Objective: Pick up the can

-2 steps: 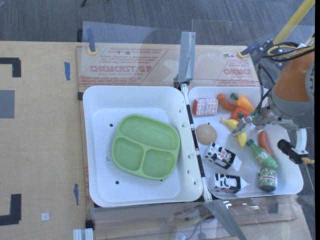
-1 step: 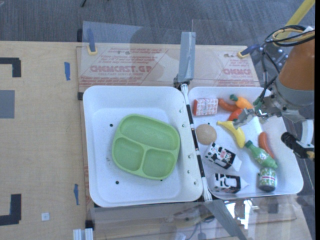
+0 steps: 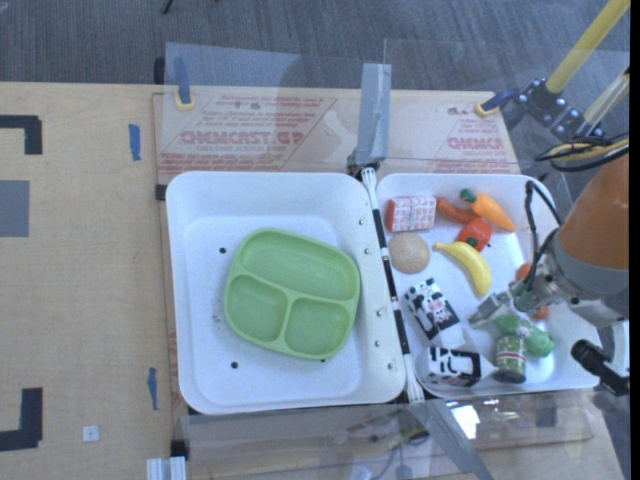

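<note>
Fingers [image 3: 505, 311] just above the upright can [image 3: 511, 349], their opening cannot be told, nothing visibly held

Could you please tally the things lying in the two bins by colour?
Green: 3, the plate, the can and a toy
Orange or red: 4, the carrot, a pepper, a long red piece and a pink pack
Yellow: 1, the banana
Tan: 1, a round bun
Black and white: 2, cartons
Total: 11
</note>
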Robot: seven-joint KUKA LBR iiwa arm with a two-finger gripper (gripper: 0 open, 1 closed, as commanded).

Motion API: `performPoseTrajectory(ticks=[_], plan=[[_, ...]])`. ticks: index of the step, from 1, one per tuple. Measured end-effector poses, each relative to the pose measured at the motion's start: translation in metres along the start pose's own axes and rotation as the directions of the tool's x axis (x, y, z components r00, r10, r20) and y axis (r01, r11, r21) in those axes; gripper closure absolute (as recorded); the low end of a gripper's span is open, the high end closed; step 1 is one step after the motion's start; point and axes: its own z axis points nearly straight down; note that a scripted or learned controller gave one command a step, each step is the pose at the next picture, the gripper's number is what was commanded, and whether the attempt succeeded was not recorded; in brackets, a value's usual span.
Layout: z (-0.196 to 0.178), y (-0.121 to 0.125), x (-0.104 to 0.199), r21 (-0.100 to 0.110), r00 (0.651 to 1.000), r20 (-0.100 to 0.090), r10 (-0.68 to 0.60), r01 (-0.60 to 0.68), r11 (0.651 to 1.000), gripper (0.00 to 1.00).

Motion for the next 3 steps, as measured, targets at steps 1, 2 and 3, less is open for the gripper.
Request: performPoseTrajectory(ticks=[1, 2, 3], plan=[[0.017, -0.027, -0.005, -0.002, 1.0, 0.001, 0.015, -0.015, 1.0, 0.0], [0.005, -0.025, -0.007, -0.008, 1.0, 0.006, 0.018, -0.017, 1.0, 1.0], [-0.097, -0.007, 0.061, 0.002, 0.998, -0.001, 0.064, -0.064, 0.998, 1.0]])
